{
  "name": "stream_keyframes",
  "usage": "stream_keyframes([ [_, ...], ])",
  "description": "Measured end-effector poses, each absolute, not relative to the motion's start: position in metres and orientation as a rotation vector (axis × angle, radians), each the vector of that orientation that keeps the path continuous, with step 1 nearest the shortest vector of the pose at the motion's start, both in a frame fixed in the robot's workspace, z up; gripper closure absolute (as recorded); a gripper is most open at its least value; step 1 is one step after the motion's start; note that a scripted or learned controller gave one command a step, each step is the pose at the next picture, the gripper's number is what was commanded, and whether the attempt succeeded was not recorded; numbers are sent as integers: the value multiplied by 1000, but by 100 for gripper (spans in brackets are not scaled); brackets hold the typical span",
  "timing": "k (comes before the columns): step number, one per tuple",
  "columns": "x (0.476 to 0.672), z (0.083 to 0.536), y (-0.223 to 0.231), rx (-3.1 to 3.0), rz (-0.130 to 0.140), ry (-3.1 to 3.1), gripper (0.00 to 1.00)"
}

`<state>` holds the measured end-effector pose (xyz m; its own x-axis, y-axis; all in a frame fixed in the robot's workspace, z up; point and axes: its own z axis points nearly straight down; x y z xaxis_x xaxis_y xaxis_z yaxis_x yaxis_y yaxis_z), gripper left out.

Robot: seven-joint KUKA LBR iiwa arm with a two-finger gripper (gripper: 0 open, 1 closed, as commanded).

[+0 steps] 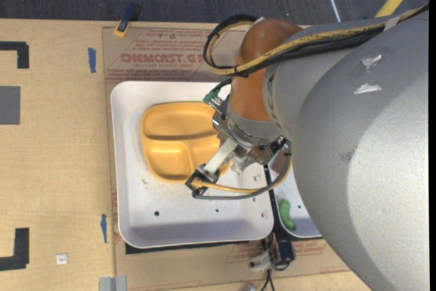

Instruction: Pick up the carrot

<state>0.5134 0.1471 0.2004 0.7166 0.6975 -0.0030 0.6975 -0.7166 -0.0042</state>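
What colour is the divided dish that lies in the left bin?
The divided dish is plain yellow-orange, without pattern; the camera view shows it well.

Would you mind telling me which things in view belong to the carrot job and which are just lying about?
Job: gripper, over the bin on the view's left.
Lying about: yellow divided tray in that bin; green thing in the other bin.

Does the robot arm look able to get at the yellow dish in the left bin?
Probably yes: the arm hangs beside the yellow dish in the left bin, with nothing visible between them.
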Motion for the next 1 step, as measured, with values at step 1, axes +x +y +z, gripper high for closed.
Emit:
stream_keyframes([
  [1,510,261,123,-2978,1,-999,100],
])
